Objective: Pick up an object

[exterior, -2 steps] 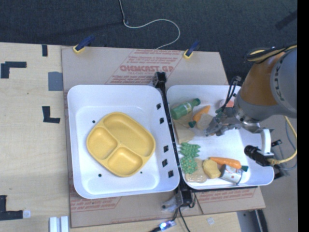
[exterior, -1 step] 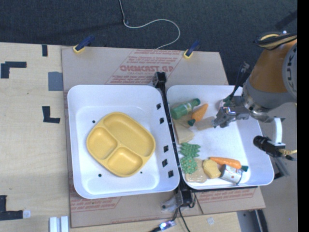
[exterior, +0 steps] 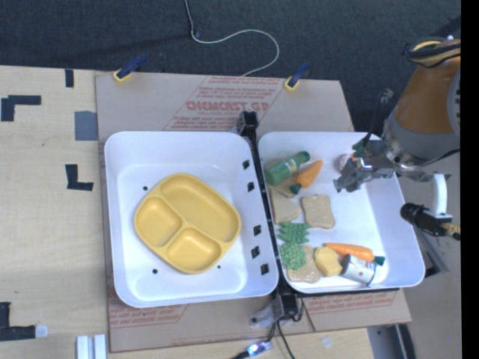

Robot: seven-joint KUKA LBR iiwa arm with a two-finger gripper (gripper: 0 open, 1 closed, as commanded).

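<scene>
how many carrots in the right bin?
2. One short orange toy carrot lies near the bin's far left corner beside the green plastic bottle. One long orange toy carrot lies near the front edge above the silver can. More could be hidden under the pile.

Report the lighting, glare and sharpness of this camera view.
Camera view: light is even and soft, with faint shadows inside the left bin around the yellow divided plate; the white right bin looks bright, near washed out; the gripper is dark and slightly soft.
</scene>
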